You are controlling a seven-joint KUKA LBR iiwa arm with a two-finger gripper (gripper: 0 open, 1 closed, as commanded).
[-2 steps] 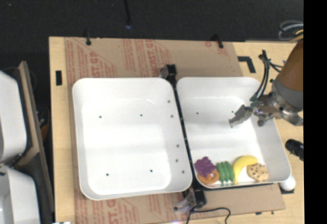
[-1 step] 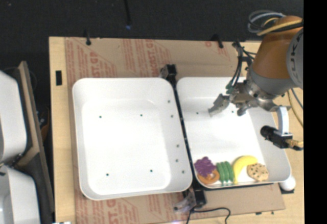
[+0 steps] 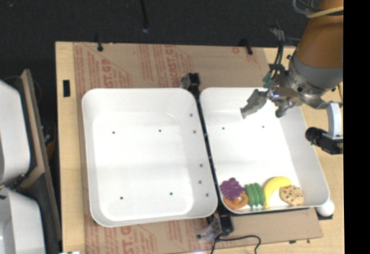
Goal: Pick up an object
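My gripper (image 3: 267, 105) hangs above the far part of the right bin (image 3: 248, 148), its two grey fingers spread apart with nothing between them. Along that bin's near edge lie a purple grape bunch on an orange ring (image 3: 233, 192), a green ridged piece (image 3: 254, 195), a yellow banana (image 3: 276, 186) and a chocolate-chip cookie (image 3: 291, 194). These objects sit well below the gripper in the view, apart from it.
The left bin (image 3: 144, 154) sits beside the right one, with a black clip (image 3: 191, 81) at the top of the seam between them. Both bins rest on a cardboard sheet (image 3: 133, 65). White boxes (image 3: 14, 131) stand at the far left.
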